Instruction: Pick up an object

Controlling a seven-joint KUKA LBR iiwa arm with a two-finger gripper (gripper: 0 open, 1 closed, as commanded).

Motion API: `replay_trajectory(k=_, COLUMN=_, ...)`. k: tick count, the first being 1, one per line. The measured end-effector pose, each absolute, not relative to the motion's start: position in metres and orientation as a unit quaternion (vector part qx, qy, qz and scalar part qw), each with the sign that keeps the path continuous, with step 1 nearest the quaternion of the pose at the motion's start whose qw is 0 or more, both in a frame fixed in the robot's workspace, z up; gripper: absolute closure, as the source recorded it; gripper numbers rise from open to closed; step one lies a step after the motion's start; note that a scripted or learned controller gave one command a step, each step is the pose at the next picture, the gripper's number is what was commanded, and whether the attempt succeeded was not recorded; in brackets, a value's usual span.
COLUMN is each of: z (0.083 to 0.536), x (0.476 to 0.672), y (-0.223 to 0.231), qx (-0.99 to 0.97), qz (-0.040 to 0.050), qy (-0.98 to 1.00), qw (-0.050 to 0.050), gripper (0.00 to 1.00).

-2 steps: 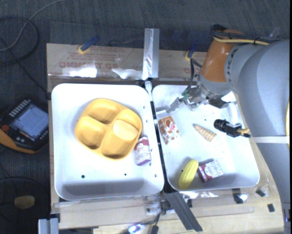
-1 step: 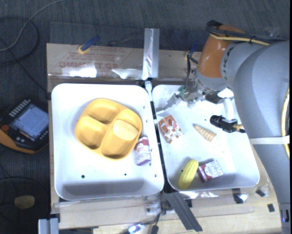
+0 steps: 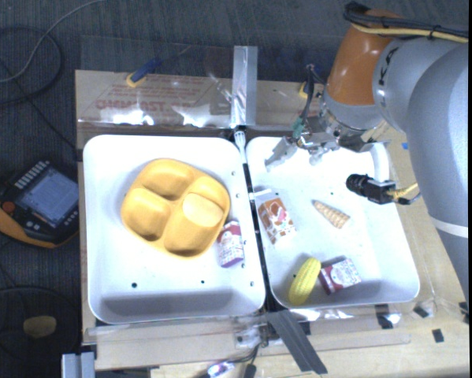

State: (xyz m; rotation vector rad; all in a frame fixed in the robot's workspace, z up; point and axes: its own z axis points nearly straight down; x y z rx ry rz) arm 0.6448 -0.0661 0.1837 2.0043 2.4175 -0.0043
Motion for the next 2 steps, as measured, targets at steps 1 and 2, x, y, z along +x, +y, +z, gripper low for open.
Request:
replay_trajectory(k=1, z=0.183, x=0.553, y=-0.062, qx=0.65, qz=-0.0019, qy=0.76, qw=0.0, gripper=0.0)
replay_trajectory(k=2, z=0.147, x=0.539, y=-0.099, qx=0.68, qz=-0.0021, qy=0.733, qw=0.0, gripper=0.0)
